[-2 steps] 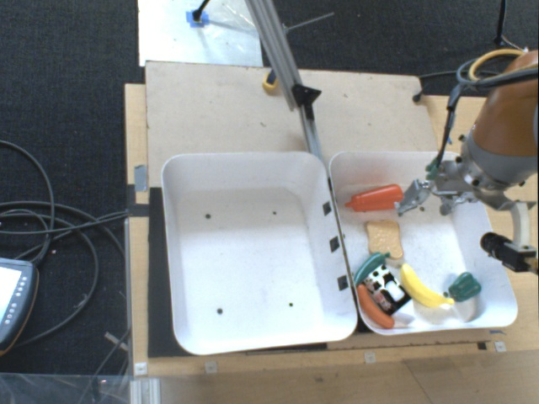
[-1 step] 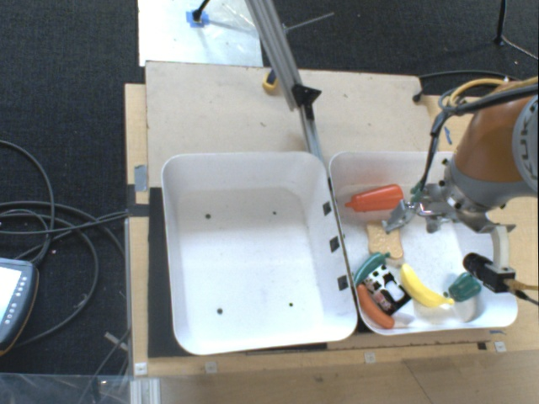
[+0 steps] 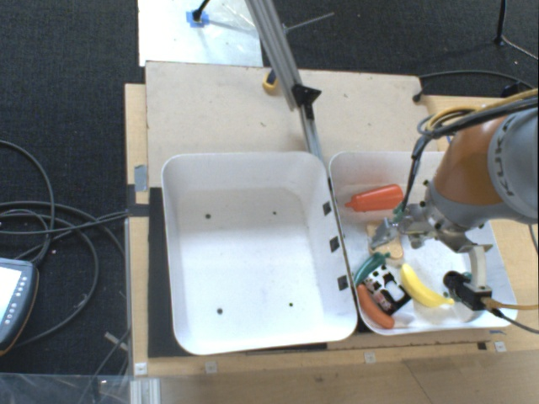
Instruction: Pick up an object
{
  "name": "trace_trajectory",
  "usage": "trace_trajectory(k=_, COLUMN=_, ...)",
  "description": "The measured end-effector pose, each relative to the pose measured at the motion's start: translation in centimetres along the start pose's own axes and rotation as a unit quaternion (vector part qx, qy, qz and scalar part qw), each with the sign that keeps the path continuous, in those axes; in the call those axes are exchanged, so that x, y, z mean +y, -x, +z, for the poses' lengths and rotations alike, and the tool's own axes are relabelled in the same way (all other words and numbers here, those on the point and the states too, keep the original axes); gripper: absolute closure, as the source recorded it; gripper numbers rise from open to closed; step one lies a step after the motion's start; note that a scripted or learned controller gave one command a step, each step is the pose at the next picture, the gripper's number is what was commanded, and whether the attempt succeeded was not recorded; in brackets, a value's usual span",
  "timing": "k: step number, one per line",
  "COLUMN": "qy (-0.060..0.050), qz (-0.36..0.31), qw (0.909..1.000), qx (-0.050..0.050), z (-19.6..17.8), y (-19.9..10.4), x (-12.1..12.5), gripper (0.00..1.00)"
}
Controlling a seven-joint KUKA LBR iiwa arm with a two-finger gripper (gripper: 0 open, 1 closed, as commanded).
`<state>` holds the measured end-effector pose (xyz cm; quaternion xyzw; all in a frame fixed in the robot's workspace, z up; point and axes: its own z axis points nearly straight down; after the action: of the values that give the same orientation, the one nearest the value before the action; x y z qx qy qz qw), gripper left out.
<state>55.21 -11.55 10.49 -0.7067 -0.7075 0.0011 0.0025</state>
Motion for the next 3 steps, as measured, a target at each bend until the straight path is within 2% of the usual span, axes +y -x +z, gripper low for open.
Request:
trace_trajectory(k=1, qy=0.004, qz=0.0, qw=1.0, qx=-0.001, z=-1.4, y=0.1, x=0.2, gripper=1.0)
trace_trajectory(k=2, qy=0.006, qz=-0.002, qw=1.0, qx=-0.001, z=-6.8, y=-0.9, x=0.8, gripper=1.0)
trace_trajectory(k=3, qy=0.005, qz=-0.002, qw=1.0, qx=-0.001, z=-9.8, y=-0.8, x=0.9, gripper=1.0)
